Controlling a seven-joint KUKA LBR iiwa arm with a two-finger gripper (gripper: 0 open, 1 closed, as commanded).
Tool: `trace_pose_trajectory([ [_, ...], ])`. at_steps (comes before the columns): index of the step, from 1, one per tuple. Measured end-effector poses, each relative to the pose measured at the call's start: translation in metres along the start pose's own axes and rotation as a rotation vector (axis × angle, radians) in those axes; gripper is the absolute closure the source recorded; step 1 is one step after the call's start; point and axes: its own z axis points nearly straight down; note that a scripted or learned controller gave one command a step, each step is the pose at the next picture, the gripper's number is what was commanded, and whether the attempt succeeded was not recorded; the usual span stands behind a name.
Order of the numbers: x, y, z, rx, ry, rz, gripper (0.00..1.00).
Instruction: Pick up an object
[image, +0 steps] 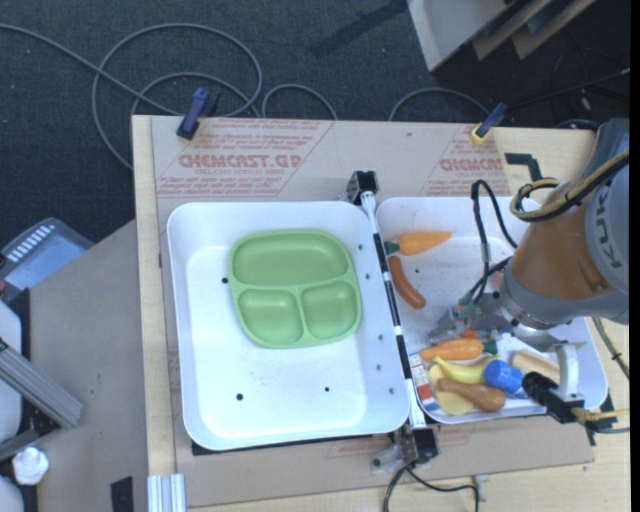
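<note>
The main risk, as I judge it, is a missed or spoiled grab. The toy foods sit packed together in the lower right of the frame: an orange piece (455, 349), a yellow banana-like piece (452, 371), a blue piece (503, 376) and a brown piece (480, 398) touch or overlap, so a closing grab could nudge one aside, catch two at once, or slide off a rounded surface. They also lie close to the near wall of the right bin (596, 352), which could block a clean descent.

The gripper (462, 316) hangs low at the middle right of the frame, beneath the arm's orange band, and its tip is dark and cluttered by cables; whether it is released or clenched I cannot tell, and nothing is plainly grasped.

The pile lies just below the gripper in the frame. A sausage (406, 282) and a carrot (422, 241) lie apart, up and to its left. The green divided plate (295, 288) sits in the left bin (190, 300).
</note>
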Motion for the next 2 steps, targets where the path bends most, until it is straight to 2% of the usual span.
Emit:
trace_pose_trajectory([
  [1, 0.021, -0.028, 0.0, -0.002, -0.001, 0.0, 0.0],
  [2, 0.004, 0.04, -0.001, -0.003, -0.002, -0.001, 0.0],
])
